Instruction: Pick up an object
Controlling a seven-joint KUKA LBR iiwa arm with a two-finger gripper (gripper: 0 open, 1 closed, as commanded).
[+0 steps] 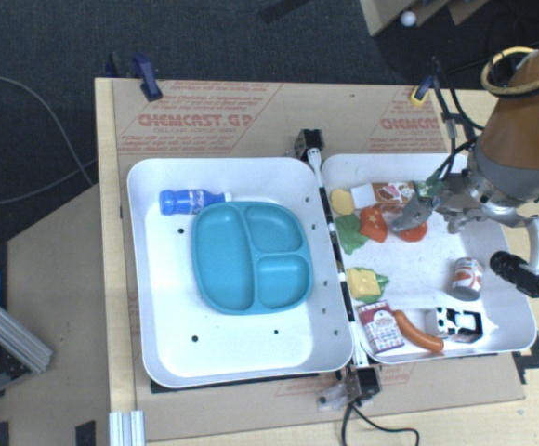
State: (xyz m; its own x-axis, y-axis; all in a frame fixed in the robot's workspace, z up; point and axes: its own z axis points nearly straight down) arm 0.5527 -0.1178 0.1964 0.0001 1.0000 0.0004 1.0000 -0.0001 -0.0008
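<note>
The right bin (492,249) holds several toy foods. A yellow piece (342,201), a red pepper-like piece (374,223) and a green piece (351,238) lie by its left wall. A printed packet (395,193) sits at the back. My gripper (411,216) hangs low over the bin's back middle, just above a flat red piece (414,234) and right of the red pepper-like piece. Nothing shows held in it. Nearer the front are a yellow-green piece (367,283), a small can (466,277), a red box (379,328), a sausage (416,333) and a black-and-white item (458,323).
The left bin (158,323) holds a blue divided plate (251,256) and a blue bottle (188,201) lying at its back left. A ridge (330,249) divides the two bins. The arm's grey body with its orange band (520,128) rises over the right bin's back right corner.
</note>
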